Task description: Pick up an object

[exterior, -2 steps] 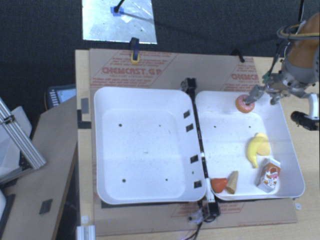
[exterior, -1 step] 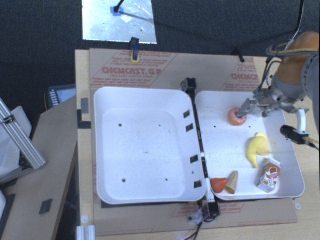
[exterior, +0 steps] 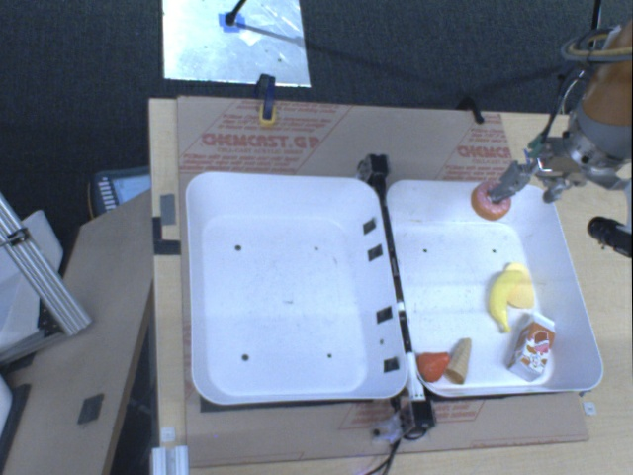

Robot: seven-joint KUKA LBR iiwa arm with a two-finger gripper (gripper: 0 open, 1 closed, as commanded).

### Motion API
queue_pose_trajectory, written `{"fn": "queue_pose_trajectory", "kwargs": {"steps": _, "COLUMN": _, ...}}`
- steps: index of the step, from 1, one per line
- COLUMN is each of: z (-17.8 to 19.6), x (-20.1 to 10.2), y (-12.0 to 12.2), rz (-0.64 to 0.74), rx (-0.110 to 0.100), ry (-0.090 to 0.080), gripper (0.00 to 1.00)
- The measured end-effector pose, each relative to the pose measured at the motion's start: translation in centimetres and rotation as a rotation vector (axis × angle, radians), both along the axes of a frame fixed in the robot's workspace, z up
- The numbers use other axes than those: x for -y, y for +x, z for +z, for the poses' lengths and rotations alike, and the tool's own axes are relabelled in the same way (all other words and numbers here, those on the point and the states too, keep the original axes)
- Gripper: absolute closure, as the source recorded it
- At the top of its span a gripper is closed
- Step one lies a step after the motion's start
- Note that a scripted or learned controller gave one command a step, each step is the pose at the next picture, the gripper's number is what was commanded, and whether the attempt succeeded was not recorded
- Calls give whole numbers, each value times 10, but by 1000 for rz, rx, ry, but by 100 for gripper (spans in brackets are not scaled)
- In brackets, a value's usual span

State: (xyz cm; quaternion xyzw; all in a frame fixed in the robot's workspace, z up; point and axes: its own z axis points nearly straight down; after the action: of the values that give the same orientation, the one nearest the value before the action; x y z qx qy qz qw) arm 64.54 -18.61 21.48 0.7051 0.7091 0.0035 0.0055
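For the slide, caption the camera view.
Gripper poised over a pink donut in the right bin.

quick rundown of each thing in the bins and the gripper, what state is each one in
gripper: low over the back of the right bin, at the donut
donut: flat on the bin floor near the back wall, partly covered by the gripper
banana: lying on its side
milk carton: tipped over, lying near the front right corner
ice cream cone: lying down by the front wall
strawberry: resting beside the cone, touching it
left bin: sits beside the right bin
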Motion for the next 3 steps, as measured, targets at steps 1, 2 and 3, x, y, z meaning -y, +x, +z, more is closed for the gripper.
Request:
{"fn": "queue_pose_trajectory", "kwargs": {"steps": 1, "z": -121, "x": 21, "y": -10, "rz": -6, "rx": -20, "ry": 4, "gripper": 0}}
{"fn": "queue_pose_trajectory", "kwargs": {"steps": 2, "z": 13, "x": -22, "y": -40, "rz": 1, "rx": 0, "ry": 1, "gripper": 0}}
{"fn": "queue_pose_trajectory", "kwargs": {"steps": 3, "z": -84, "x": 23, "y": -61, "rz": -8, "rx": -18, "ry": 3, "gripper": 0}}
